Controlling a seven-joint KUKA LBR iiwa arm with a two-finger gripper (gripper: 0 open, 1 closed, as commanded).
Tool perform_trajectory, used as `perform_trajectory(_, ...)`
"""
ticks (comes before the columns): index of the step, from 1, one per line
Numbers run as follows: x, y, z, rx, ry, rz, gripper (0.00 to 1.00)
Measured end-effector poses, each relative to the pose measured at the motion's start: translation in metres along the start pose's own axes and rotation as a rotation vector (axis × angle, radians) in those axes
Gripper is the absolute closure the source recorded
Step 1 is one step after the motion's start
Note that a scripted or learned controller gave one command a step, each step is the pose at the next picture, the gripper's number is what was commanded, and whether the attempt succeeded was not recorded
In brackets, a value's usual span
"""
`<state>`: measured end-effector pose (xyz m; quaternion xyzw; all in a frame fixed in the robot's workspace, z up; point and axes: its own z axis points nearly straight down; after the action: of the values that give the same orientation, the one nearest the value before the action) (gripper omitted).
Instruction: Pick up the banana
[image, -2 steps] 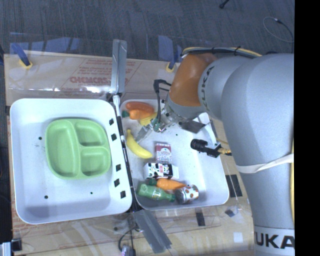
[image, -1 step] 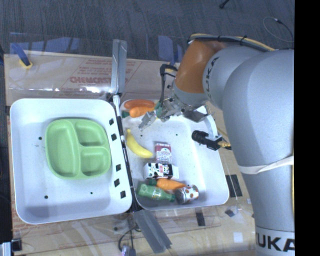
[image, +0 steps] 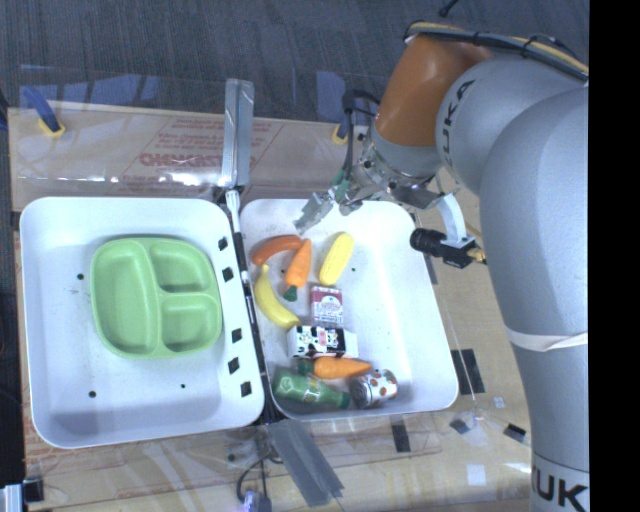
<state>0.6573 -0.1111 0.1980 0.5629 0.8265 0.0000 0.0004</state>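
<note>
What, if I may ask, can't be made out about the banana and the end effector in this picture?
- End effector: small and blurred in the camera view; open or shut can't be read.
- Banana: its upper end tucks under the carrot, so that tip is hidden.
- Small carton beside the banana: print too small to read.
- Arm: cut off by the frame's bottom.

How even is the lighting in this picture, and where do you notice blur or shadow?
In the camera view, light is soft and even; the right bin reads bright white without harsh glare. The banana is fairly sharp, the pincer slightly blurred, and faint shadow lies along the left bin near its lower edge.
</note>
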Motion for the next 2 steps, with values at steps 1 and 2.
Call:
perform_trajectory(1, -0.031, -0.032, 0.106, 0.001, 0.0, -0.033, 0.0)
perform_trajectory(2, -0.036, -0.014, 0.105, 0.0, -0.001, -0.003, 0.0)
